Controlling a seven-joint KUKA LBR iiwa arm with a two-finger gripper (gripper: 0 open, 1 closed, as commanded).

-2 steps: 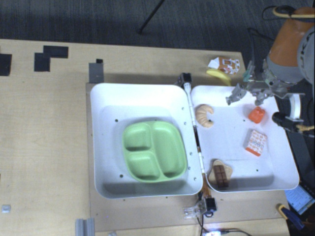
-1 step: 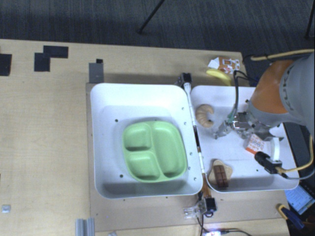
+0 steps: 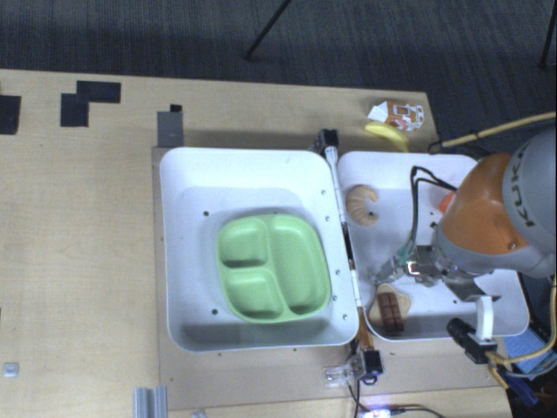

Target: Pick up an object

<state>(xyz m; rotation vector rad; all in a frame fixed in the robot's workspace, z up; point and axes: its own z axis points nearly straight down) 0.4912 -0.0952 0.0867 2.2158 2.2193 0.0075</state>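
Arm (image 3: 496, 216) reaches in from the right and sits low over the right bin (image 3: 383, 168), orange band above the wrist covering most of that bin's right half. Gripper (image 3: 409, 268) is down near the bin's middle, toward its near edge; the wrist hides it, so whether it is wide, narrow or holding something cannot be told. Tan shell-like object (image 3: 362, 205) lies near the right bin's far-left corner, well apart from the gripper. Brown bar-shaped object (image 3: 389, 309) lies at the near-left corner, near the gripper but not visibly touching it. Left bin (image 3: 187, 233) carries a green three-compartment tray (image 3: 273, 266), roughly centred, slightly toward the near edge. On the bench (image 3: 78, 259), just beyond the right bin's far edge, sits a small yellow-and-white item (image 3: 393, 118).
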